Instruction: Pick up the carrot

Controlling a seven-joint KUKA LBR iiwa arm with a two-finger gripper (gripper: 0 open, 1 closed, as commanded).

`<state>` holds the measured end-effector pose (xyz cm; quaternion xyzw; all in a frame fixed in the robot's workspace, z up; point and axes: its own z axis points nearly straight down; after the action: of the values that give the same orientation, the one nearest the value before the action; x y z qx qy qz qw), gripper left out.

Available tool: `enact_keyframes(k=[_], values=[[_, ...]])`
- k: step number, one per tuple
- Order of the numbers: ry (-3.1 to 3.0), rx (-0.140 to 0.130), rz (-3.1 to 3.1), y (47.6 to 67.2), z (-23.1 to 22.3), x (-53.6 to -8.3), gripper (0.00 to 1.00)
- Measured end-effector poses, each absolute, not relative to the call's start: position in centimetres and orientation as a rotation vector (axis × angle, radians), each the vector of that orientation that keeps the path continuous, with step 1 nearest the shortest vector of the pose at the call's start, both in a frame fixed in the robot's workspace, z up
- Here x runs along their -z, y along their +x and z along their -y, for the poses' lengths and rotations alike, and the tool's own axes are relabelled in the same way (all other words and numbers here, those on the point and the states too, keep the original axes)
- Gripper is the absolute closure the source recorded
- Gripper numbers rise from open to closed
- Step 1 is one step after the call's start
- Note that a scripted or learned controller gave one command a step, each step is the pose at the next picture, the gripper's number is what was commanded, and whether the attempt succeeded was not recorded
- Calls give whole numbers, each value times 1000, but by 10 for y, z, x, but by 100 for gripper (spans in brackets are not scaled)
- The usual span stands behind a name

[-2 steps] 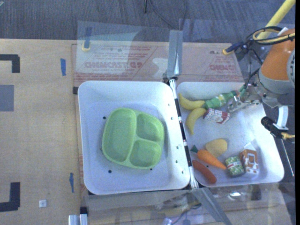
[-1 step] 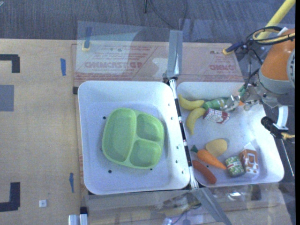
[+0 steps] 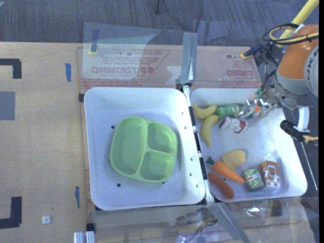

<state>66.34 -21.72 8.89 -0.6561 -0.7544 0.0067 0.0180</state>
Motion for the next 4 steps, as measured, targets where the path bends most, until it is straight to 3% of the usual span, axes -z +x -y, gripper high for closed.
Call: enact_keyframes(k=[1,2,3,4], values=[[-2042,-23,2354,665,218,-100,100],[-2066,2,2369,657,144,-191,100],[-2066,2,2368,657,144,-191,0],[-2043,4,2394,669,168,-87,0]])
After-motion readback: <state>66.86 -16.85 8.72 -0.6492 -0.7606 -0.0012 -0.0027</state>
